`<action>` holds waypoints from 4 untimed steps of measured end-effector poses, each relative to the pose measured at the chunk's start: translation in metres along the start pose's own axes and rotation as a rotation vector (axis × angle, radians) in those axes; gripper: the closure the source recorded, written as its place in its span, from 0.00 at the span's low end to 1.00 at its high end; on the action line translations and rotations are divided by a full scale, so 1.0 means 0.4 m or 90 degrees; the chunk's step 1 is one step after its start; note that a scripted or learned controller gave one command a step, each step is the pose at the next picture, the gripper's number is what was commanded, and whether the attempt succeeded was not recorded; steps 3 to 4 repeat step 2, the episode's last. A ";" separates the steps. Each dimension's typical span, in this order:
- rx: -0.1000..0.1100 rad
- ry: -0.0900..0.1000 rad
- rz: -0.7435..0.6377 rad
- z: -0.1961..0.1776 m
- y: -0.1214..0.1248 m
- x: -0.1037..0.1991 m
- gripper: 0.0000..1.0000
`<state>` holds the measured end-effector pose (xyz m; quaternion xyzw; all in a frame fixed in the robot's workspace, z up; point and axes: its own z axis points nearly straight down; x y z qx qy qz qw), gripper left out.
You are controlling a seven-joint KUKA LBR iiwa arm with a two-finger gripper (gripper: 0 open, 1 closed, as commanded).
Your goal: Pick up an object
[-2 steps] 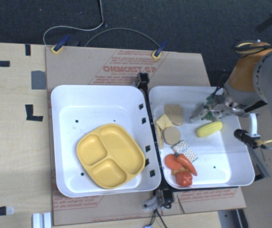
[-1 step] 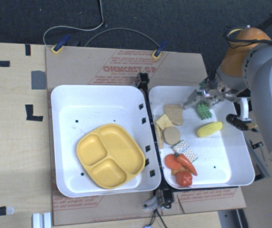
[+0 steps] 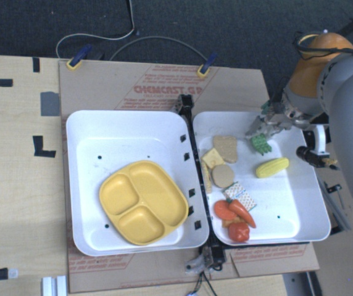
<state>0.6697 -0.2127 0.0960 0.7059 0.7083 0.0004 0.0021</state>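
Note:
My gripper [image 3: 260,130] hangs low over the back of the right bin [image 3: 300,217], reaching in from the right. A small green broccoli piece [image 3: 261,144] lies just under and in front of its tip; I cannot tell whether they touch. A yellow corn cob [image 3: 272,167] lies a little nearer the camera. To the left lie a tan bread slice [image 3: 226,147], a yellow cheese wedge [image 3: 212,158] and a round brown biscuit [image 3: 223,176]. At the bin's front left sit red vegetables [image 3: 235,212], a red tomato-like piece [image 3: 239,232] and a small checkered packet [image 3: 243,197].
The left bin [image 3: 84,134] holds a yellow three-part plate [image 3: 142,201]. A black divider [image 3: 192,159] runs between the bins. The arm's grey body and orange band [image 3: 324,48] fill the upper right. Cables trail behind the bench.

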 end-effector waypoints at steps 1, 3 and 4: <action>-0.001 0.003 -0.002 -0.131 0.003 0.167 1.00; 0.000 0.003 -0.003 -0.229 -0.018 0.331 1.00; 0.000 0.003 -0.003 -0.229 -0.018 0.331 1.00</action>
